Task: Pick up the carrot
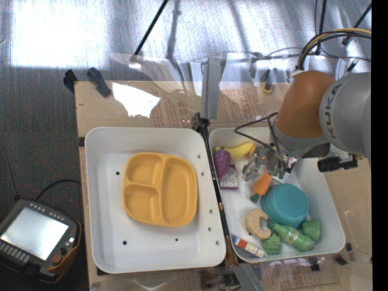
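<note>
The carrot [262, 185] is orange with a small green tip. It lies tilted in the right bin [332, 214], against the upper left side of a teal bowl [285, 204]. My gripper [265, 164] hangs low over the bin, right at the carrot's upper end and apparently touching it. The grey arm with its orange band [306, 105] reaches in from the right above it.
Around the carrot the right bin also holds a yellow banana [242, 149], purple grapes [222, 161], a tan ring-shaped toy [259, 223], a green bottle [292, 236], a green pepper [313, 229] and a small red and white box [249, 246]. A yellow divided plate [160, 188] lies in the left bin [103, 223].
</note>
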Robot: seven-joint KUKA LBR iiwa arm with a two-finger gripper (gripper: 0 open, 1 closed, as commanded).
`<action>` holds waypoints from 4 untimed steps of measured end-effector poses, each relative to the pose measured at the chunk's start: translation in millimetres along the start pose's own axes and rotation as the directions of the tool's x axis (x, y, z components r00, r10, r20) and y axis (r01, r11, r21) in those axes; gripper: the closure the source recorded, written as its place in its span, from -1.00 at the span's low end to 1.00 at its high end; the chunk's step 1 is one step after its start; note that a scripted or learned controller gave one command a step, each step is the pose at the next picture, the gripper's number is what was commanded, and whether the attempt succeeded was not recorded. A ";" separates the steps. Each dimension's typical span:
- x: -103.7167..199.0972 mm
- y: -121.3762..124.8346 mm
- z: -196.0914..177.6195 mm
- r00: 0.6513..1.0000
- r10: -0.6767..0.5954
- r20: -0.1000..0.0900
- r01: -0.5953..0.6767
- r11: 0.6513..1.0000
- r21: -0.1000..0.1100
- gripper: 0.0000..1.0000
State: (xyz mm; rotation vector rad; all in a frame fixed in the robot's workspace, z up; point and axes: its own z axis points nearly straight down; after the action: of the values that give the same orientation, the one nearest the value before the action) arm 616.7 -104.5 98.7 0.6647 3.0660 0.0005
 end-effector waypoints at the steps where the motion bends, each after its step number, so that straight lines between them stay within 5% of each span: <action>1: 79.3 -71.9 10.6 0.990 -0.139 -0.005 0.139 0.990 -0.002 1.00; 2: 117.5 -69.6 11.2 0.961 0.276 -0.008 -0.276 0.961 0.000 1.00; 3: 117.6 -67.0 2.4 0.819 0.574 -0.006 -0.574 0.819 0.000 1.00; 4: 20.4 -8.5 11.5 0.774 0.634 -0.003 -0.633 0.774 0.004 1.00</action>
State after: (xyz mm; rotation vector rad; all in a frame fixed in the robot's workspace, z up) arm 594.7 -103.8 87.1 1.6600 2.6681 0.0001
